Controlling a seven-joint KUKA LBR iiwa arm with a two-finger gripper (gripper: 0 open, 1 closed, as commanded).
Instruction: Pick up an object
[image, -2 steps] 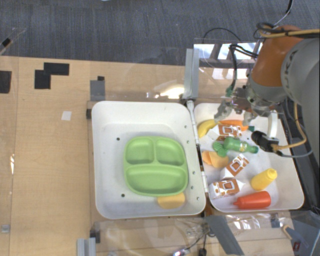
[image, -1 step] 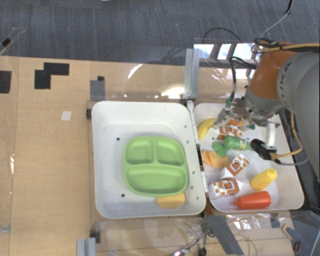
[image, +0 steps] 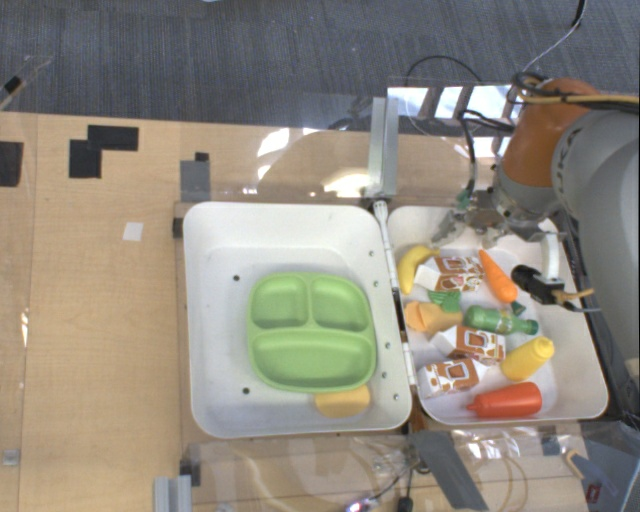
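Observation:
My gripper (image: 478, 220) hangs over the far edge of the right bin (image: 590, 385), just above the toys and not touching any that I can see. Nearest to it are an orange carrot (image: 497, 277), a yellow banana (image: 413, 265) and a printed snack packet (image: 458, 270). Farther forward lie a green bottle (image: 498, 320), an orange cone (image: 428, 317), a yellow squeeze bottle (image: 527, 357), a red bottle (image: 507, 401) and two more packets (image: 452, 377).
The left bin (image: 215, 250) holds a green divided plate (image: 310, 332) and a yellow-orange piece (image: 343, 402) at its front. A metal divider post (image: 383, 150) stands between the bins at the back. The arm (image: 590, 150) fills the upper right.

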